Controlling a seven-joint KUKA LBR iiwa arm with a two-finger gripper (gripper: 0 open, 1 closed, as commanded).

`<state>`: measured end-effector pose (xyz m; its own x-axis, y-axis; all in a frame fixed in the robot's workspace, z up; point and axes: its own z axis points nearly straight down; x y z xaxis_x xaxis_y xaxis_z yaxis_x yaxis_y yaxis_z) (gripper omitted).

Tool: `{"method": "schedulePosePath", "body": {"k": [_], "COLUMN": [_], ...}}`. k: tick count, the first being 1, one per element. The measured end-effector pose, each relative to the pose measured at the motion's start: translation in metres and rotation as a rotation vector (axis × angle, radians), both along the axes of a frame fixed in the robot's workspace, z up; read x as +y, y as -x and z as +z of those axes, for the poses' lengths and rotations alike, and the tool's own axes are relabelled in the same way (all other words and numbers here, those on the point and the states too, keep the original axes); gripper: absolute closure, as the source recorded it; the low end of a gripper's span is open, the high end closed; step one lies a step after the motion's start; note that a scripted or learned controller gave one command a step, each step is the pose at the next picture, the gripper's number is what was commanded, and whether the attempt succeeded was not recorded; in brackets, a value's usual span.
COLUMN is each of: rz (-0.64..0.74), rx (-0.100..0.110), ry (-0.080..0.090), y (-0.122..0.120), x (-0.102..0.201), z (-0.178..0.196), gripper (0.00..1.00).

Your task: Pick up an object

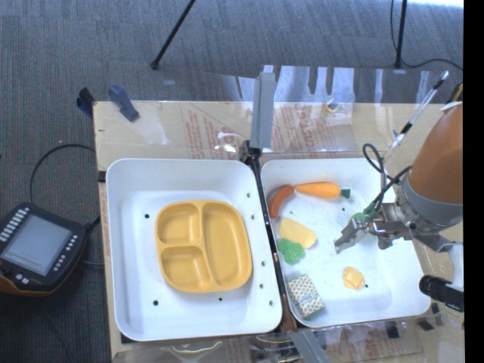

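A small yellow toy piece (353,278) is judged the likeliest object to be picked, since it lies nearest the end effector (349,237) in the right bin (408,297). It appears to be a light, rigid plastic play-food item with a smooth and probably slippery surface, so a grasp across its narrow middle is advised, with the fingers closed squarely to prevent it from squirting out. No fragility is expected.

Taking the end effector as the landmark, the yellow piece is seen just below it in the view, toward the front wall of the bin, and apart from it. A pale yellow wedge (298,233) is found to the left of the end effector, with a green toy (290,251) just beneath that wedge. An orange carrot (321,190) and a reddish sausage (280,198) are placed above and to the left, near the far wall. A patterned block (305,295) is set lower left, near the front corner.

The end effector is seen low over the bin floor, with nothing visibly held. Whether its jaws stand wide or narrow cannot be told. A yellow divided plate (204,246) rests in the left bin (125,278).
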<state>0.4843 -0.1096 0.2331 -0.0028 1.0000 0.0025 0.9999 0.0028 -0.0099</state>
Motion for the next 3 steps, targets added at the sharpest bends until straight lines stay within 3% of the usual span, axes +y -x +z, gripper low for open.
{"method": "schedulePosePath", "body": {"k": [1,2,3], "rz": [-0.116,-0.036,-0.075], "rx": [0.008,-0.002,-0.002], "ry": [0.001,0.005,0.001], "y": [-0.079,-0.159,-0.104], "x": [0.026,0.024,0.027], "z": [-0.12,-0.146,-0.149], "gripper": [0.0,0.0,0.0]}}
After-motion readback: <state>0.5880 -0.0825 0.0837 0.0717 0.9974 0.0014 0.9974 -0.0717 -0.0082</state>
